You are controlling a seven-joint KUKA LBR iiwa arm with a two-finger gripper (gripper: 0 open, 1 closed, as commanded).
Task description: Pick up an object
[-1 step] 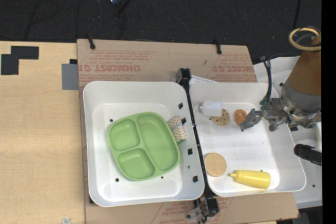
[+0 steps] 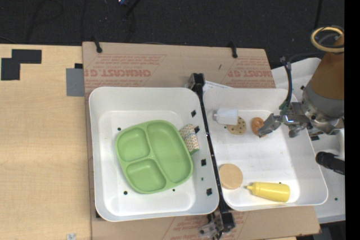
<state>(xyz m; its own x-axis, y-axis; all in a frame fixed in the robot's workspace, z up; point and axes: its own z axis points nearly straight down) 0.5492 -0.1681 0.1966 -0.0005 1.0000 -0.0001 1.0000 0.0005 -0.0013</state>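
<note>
Nearest you, yellow bottle (image 2: 270, 191) lies untouched in right bin (image 2: 304, 199). Your claw (image 2: 279, 123) hangs apart beside orange piece (image 2: 257, 123), gripping nothing; pickup remains undone.

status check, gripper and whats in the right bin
Gripper low over right bin, nothing visibly held. Orange piece beside it. Yellow bottle, tan disc nearer front.

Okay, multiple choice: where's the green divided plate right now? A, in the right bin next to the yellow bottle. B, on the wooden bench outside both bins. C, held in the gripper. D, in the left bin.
D: the green plate lies flat inside the left bin, while the gripper is over the right bin.
</note>
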